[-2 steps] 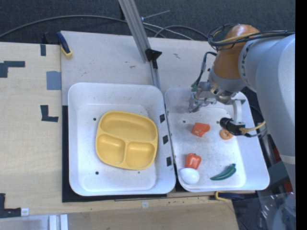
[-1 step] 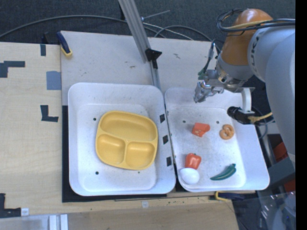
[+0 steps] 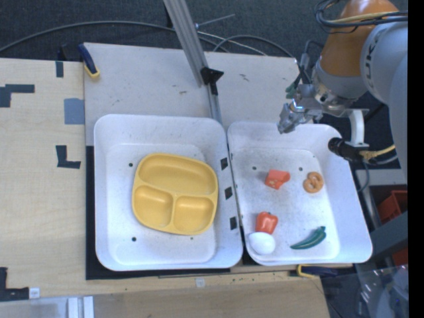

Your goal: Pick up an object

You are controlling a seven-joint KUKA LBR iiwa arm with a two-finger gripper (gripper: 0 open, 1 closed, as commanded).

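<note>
The right bin [image 3: 344, 197] holds several small items: a red-orange block [image 3: 277, 178], a brown pretzel-like ring [image 3: 313, 182], a red pepper [image 3: 266, 222], a white egg [image 3: 262, 243] and a green chili [image 3: 309, 238]. My gripper [image 3: 289, 122] hangs over the bin's far rim, well above and behind the red-orange block. Nothing shows between its fingers. The grey arm with its orange band [image 3: 354, 28] comes in from the upper right.
The left bin [image 3: 109, 177] holds a yellow divided plate [image 3: 175, 193]. A slanted metal pole [image 3: 189, 35] stands behind the bins, with cables at the back. A blue-and-yellow clamp [image 3: 89, 61] lies at the bench's far left corner.
</note>
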